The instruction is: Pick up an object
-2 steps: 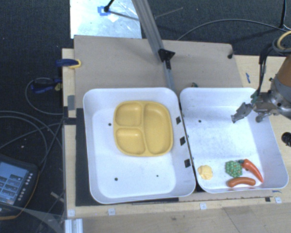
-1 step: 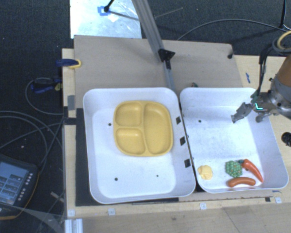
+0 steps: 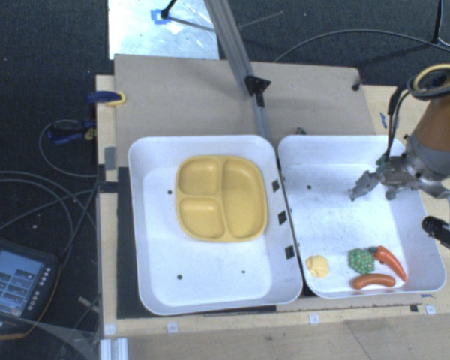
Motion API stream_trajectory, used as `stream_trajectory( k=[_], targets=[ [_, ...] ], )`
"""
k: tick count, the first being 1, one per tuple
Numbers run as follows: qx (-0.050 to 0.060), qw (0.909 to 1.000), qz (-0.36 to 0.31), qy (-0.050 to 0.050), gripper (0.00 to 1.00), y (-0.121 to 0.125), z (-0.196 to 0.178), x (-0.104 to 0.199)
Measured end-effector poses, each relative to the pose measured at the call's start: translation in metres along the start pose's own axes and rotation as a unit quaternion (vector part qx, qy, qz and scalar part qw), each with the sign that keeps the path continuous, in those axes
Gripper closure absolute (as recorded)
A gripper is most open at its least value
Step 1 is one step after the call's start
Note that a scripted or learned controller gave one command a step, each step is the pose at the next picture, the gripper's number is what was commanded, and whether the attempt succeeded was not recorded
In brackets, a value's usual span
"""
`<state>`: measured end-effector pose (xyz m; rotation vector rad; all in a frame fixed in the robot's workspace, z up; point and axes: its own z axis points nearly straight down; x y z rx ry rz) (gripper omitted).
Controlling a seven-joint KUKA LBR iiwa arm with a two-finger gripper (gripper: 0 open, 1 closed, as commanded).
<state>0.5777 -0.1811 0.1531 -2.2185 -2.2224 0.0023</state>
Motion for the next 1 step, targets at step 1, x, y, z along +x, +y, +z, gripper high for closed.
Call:
stream_trajectory(
  k=[1],
  targets=[
    [0.0, 1.0, -0.002, 0.0, 0.0, 0.0056, 0.0478, 0.0077]
  ],
)
